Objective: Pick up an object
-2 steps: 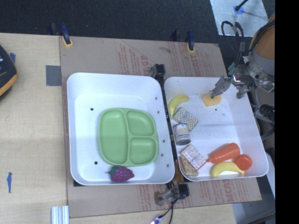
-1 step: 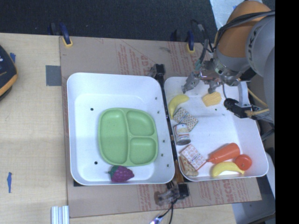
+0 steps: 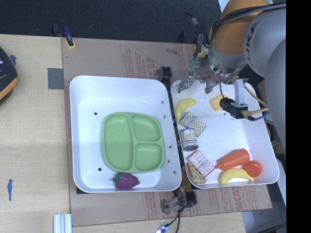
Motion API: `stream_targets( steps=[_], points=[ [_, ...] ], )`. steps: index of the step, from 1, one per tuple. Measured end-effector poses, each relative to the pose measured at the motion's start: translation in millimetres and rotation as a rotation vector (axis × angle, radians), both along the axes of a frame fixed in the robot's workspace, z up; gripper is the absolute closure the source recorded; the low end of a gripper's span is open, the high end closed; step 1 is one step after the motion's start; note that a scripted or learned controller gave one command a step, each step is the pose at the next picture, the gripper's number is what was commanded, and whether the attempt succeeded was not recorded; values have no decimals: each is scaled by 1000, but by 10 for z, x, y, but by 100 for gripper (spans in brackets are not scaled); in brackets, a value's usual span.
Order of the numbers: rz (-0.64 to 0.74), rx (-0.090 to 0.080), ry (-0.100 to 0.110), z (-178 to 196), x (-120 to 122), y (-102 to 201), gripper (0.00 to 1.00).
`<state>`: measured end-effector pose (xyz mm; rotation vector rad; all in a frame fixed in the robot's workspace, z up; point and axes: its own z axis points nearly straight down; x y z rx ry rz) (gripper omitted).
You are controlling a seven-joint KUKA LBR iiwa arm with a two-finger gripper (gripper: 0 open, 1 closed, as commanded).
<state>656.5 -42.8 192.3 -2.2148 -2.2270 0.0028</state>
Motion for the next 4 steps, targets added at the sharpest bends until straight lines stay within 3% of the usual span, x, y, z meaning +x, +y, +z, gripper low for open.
stream_targets(
  steps=[1,2,3,4],
  points=[
    [3,0,2,104,2,-5,100],
    [0,0,-1,155,0,235,100],
    [0,0,-1,154,-1,234,0],
    [-3,-1,3,-561,-10,-723,0]
  ],
)
